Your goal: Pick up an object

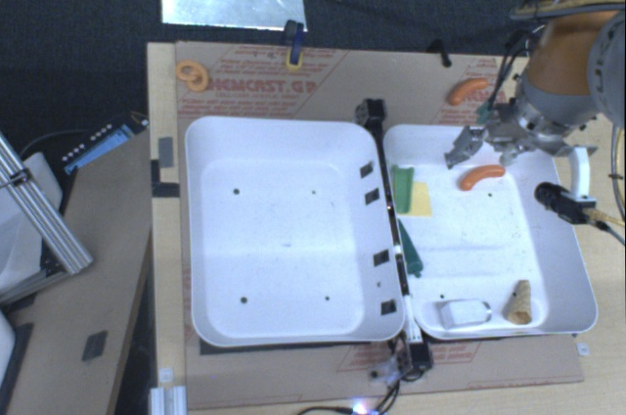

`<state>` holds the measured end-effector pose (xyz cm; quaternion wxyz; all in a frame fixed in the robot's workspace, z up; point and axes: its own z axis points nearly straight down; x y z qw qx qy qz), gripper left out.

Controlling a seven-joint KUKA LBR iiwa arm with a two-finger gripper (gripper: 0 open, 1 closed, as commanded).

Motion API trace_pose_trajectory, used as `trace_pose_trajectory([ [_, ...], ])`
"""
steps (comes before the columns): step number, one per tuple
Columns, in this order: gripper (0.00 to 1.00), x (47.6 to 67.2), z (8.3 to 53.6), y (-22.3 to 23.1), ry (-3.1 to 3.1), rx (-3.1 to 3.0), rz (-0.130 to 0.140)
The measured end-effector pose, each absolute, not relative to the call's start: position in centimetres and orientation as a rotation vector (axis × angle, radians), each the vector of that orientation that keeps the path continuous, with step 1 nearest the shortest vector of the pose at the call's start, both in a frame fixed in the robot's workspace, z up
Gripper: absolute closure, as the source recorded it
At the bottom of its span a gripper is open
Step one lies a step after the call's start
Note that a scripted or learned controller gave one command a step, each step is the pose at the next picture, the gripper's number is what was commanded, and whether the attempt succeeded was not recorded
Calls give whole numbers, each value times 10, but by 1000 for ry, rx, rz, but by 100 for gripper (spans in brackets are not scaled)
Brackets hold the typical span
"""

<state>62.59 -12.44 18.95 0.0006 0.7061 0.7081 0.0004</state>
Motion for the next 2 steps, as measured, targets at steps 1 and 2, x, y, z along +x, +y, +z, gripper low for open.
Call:
trace_pose_trajectory([
  [1, 0, 598, 83, -161, 2224, 2228, -9],
  [2, 0, 615, 247, -138, 2219, 2203, 16],
])
